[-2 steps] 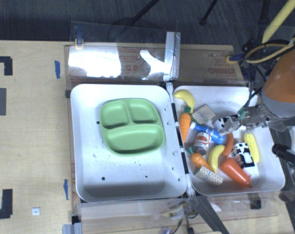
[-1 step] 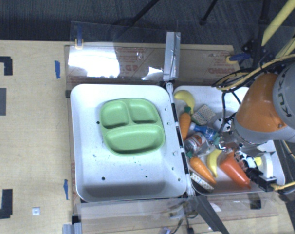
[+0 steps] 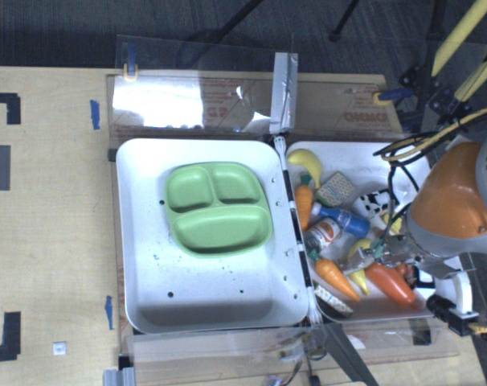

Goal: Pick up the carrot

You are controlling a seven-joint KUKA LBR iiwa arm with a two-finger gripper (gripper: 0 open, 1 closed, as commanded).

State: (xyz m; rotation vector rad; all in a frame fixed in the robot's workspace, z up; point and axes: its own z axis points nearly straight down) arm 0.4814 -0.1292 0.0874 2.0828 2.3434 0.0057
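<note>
From my remote seat I note a carrot (image 3: 333,277) in the right bin (image 3: 352,153), near its front edge, long axis running ten to four o'clock. It lies at about nine o'clock from the arm's wrist (image 3: 451,207). I cannot tell the pincer's state; it is hidden among clutter.

The sectioned plate (image 3: 218,207) is light green in a white bin (image 3: 139,240). The carrots (image 3: 337,277) are orange, the banana (image 3: 306,164) yellow. The arm (image 3: 452,195) has an orange band.
</note>
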